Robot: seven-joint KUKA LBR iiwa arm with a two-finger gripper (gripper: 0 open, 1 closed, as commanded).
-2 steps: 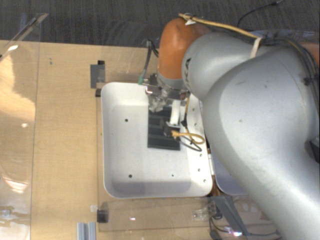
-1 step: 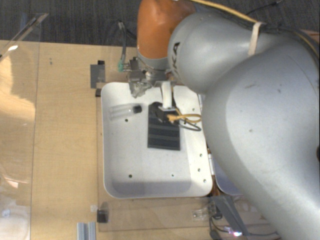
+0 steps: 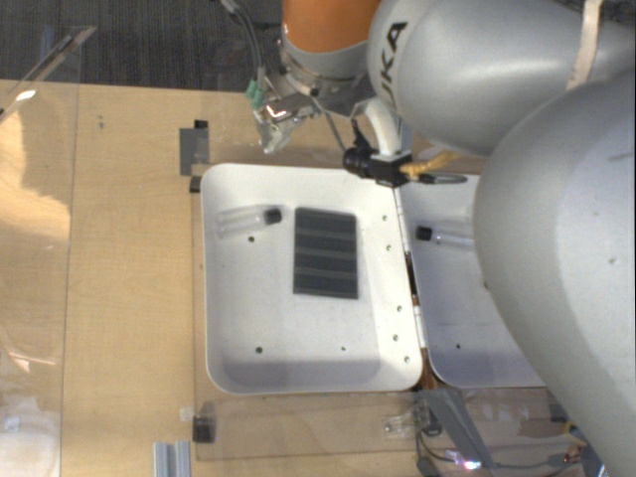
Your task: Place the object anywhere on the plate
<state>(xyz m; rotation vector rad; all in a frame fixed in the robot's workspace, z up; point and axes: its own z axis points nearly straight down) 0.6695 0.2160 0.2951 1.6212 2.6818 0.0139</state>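
Observation:
A dark grey ribbed rectangular plate lies flat in the left white bin, a little right of its middle. Just left of the plate's far end lies a clear tube with a black cap, on the bin floor and apart from the plate. A second clear tube with a black tip lies in the right bin. My gripper hangs beyond the far rim of the left bin, above and behind the first tube. I see nothing held in it.
The big grey arm covers most of the right bin and the right side of the view. Small black brackets sit on the wooden bench at the left bin's far-left and near-left corners.

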